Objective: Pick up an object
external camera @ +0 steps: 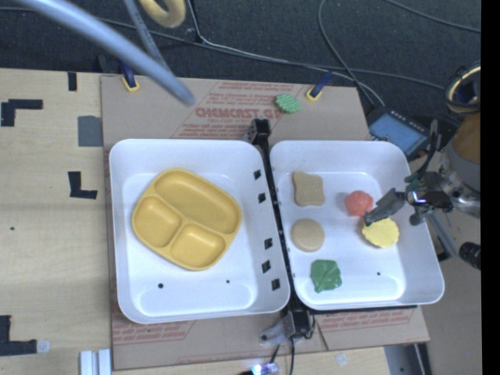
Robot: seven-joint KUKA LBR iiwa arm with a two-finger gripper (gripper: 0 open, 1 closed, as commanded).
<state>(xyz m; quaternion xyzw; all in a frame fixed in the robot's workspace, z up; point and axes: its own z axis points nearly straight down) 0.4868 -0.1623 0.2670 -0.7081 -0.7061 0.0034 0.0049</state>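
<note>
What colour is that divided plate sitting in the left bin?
Yellow. The divided plate shows best in the camera view from above.

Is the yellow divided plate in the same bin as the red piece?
No, the yellow divided plate lies in the left bin, the red piece in the right bin.

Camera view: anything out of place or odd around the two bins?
One small green piece lies outside both bins, on the cardboard behind the right bin. The other pieces sit inside that bin, and the yellow tray lies flat, turned at a slant.
</note>
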